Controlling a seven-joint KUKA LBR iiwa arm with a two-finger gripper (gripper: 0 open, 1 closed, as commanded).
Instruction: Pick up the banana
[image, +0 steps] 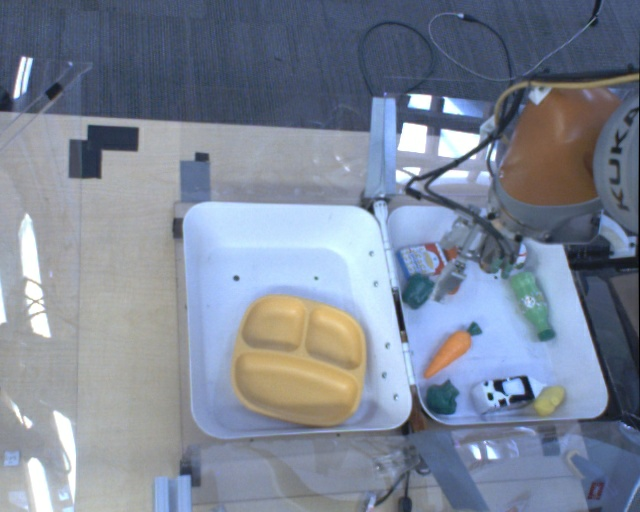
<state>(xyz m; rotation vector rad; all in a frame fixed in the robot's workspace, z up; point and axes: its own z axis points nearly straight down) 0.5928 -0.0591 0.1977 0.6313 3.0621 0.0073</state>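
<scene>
The jaws (462, 262) hang over the right bin (590, 345), toward its 11 o'clock corner, just beside a small carton (420, 261) and a dark green piece (416, 292); whether they are spread or pressed together I cannot tell. No banana is identifiable. Across the bin lie a carrot (449, 350), a green bottle (530, 305) and a yellow item (549, 401) at 5 o'clock. The left bin (215, 300) holds a yellow divided tray (298, 358)
</scene>
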